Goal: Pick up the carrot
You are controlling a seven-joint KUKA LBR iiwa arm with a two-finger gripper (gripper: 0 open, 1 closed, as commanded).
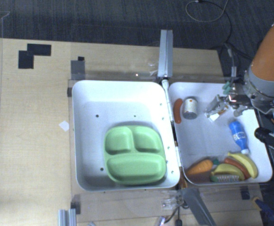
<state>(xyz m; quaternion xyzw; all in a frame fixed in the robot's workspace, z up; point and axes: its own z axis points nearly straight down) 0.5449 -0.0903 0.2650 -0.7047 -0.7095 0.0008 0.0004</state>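
1. Two shallow white plastic bins sit side by side; right bin (pixel 193 140) is the landmark. Left bin (pixel 87 126) holds a green three-compartment plastic tray (pixel 134 154), well away from the job.
2. Grey KUKA arm w/ orange band (pixel 271 48) comes in over right bin's far-right corner. Its two-finger gripper (pixel 220 107) hangs over the bin's upper half, empty; fingers look parted, nothing between them.
3. Task item: orange carrot w/ green top (pixel 200 166) lies on its side at right bin's near edge, toward the near-left corner, tip pointing at the divider wall. Well apart from gripper.
4. Crowding: yellow plastic bananas (pixel 243 166) and a green corn-like piece (pixel 227 177) sit just beside the carrot's green end, along the same near edge.
5. Others in right bin: blue-white bottle (pixel 238 135) by the right wall, silver metal can (pixel 190 108) and red sausage-shaped toy (pixel 177 111) near upper left.
6. To do it well, imo: move gripper toward near-left corner, fingers across the carrot's width, come down on the orange body away from the bananas. Watch the bin wall; it's close and may block one finger.
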